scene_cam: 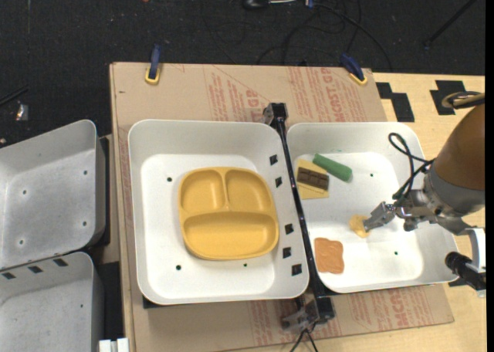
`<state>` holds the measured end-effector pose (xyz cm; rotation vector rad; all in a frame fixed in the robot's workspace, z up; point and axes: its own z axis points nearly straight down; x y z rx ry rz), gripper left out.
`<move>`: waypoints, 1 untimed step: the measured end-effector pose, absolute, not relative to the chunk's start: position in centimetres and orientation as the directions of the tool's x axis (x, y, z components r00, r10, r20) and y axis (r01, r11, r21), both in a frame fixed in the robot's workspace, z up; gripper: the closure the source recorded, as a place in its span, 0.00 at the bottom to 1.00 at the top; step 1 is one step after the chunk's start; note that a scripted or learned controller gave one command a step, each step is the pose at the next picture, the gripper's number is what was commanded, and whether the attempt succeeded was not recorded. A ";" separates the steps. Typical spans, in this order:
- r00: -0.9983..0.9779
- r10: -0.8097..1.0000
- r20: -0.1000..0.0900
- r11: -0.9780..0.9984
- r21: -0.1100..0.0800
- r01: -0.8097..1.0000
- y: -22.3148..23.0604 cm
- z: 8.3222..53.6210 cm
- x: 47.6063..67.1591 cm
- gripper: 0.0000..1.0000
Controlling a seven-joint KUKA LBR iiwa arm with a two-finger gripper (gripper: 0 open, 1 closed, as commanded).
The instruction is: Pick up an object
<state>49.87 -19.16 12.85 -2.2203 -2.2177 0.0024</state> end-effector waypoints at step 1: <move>0.002 1.000 0.001 -0.002 -0.002 1.000 -19.1 9.0 49.8 0.00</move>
